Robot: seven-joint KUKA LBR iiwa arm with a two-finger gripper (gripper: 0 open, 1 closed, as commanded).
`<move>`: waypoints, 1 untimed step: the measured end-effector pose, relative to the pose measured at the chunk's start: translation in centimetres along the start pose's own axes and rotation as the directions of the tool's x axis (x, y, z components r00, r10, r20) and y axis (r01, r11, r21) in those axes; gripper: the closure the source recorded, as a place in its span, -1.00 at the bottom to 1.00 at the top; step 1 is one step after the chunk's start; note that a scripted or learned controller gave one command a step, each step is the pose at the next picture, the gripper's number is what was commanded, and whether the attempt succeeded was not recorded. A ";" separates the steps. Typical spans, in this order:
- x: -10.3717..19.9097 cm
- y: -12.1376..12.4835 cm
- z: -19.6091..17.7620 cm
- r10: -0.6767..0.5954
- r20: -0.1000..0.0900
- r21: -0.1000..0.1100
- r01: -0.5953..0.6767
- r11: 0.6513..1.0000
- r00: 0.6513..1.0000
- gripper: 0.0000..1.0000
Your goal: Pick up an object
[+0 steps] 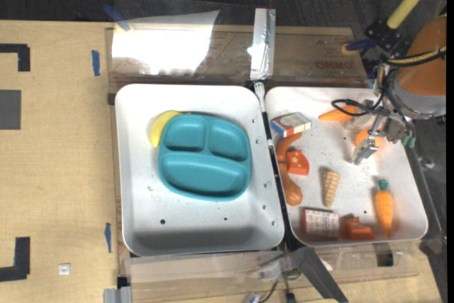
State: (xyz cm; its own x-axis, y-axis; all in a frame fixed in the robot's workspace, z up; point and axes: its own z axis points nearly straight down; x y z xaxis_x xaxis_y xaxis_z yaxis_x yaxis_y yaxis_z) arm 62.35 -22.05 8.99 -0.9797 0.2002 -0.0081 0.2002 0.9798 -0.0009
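Observation:
My gripper (367, 150) hangs low over the upper right part of the right bin (415, 174), under the orange-banded wrist (424, 67). A small orange piece (362, 136) sits right against the gripper's upper left side; I cannot tell whether it is gripped. Nearby toy foods lie loose: an orange wedge (332, 115), a carton (291, 125), a waffle cone (330, 186) and a carrot (384, 206).
The right bin also holds an orange sausage (284, 148), a red piece (297, 164), a can (320, 222) and a red block (356, 228). The left bin (135, 174) carries a teal divided plate (204, 155) with a yellow item (162, 124) behind it. Cables (349, 107) trail by the wrist.

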 end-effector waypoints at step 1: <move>3.1 3.8 0.1 0.234 0.000 -0.001 -0.234 0.972 0.972 -1.00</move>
State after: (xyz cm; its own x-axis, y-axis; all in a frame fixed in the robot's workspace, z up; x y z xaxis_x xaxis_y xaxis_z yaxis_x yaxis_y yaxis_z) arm 60.09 -17.69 8.83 -0.9058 0.4237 -0.0078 0.4237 0.9058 0.0025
